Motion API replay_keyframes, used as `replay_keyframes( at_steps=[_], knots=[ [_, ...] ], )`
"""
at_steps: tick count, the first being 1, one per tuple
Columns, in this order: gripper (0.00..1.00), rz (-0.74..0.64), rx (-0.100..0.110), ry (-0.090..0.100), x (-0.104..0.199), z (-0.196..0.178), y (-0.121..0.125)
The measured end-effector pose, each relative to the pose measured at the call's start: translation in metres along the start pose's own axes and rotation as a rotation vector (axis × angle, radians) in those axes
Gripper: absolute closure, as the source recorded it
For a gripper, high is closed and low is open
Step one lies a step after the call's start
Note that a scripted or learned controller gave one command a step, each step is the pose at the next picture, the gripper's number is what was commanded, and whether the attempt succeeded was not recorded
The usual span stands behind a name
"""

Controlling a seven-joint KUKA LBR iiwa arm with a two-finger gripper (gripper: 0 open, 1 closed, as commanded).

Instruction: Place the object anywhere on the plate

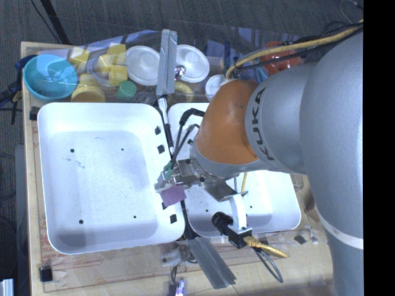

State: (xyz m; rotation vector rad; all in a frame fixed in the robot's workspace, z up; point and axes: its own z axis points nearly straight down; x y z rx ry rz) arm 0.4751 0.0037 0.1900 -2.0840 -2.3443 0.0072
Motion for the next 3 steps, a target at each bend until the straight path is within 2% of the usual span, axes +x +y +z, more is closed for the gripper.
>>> replay_keyframes(
  at_steps=[1, 2, 3],
  knots=[
    [1.00, -0.094, -0.003, -0.001, 0.061, -0.001, 0.007],
    [1.00, -0.015, -0.002, -0.001, 0.036, -0.004, 0.009],
    [1.00, 0.345, -0.002, 0.000, -0.007, -0.051, 0.000]
  ],
)
